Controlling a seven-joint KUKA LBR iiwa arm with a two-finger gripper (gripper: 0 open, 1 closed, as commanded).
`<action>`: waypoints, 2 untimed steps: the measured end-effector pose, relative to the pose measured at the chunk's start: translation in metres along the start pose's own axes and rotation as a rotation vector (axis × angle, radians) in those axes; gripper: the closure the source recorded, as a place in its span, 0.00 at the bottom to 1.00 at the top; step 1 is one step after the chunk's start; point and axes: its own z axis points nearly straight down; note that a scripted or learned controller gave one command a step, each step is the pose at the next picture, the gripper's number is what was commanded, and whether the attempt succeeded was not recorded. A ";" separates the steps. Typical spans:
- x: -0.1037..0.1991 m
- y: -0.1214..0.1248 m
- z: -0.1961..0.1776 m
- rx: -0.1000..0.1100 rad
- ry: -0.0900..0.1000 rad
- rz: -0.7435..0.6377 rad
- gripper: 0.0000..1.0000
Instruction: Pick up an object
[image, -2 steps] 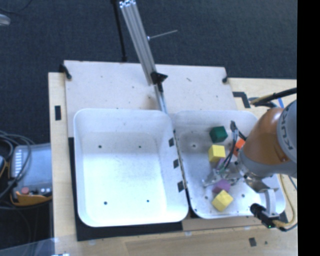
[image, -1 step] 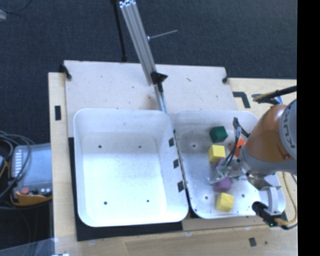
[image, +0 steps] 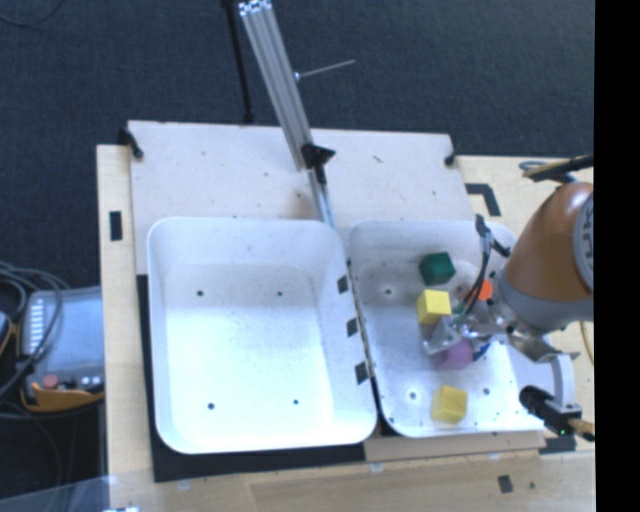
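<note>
The grey arm with the orange band (image: 545, 262) reaches in from the right of the frame, and its claw (image: 452, 338) is down in the right-hand shallow white bin (image: 400, 262), low over a small pink-purple block (image: 458, 352) in the lower middle of that bin. Claw state: cannot tell, the metal tip is a blur on top of the pink block and no clear gap or grip shows. A yellow cube (image: 433, 304) sits just beside the claw, toward the upper left of it, apparently touching or nearly so; a dark green cube (image: 436, 267) lies above that, and a second yellow block (image: 450, 403) lies apart near the bin's lower edge. Main risk, as a judgement: crowding. The yellow cube could wedge against the claw, so that it closes on two things or shoves the pink block sideways rather than gripping it. An off-centre grip on a small block probably slips on the lift. A push could also knock the yellow cube into the green one. The left-hand white bin (image: 180, 300) takes no part in this.
</note>
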 end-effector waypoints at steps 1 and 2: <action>0.004 0.006 -0.045 -0.001 0.000 0.000 1.00; 0.002 0.008 -0.076 0.000 0.000 -0.001 1.00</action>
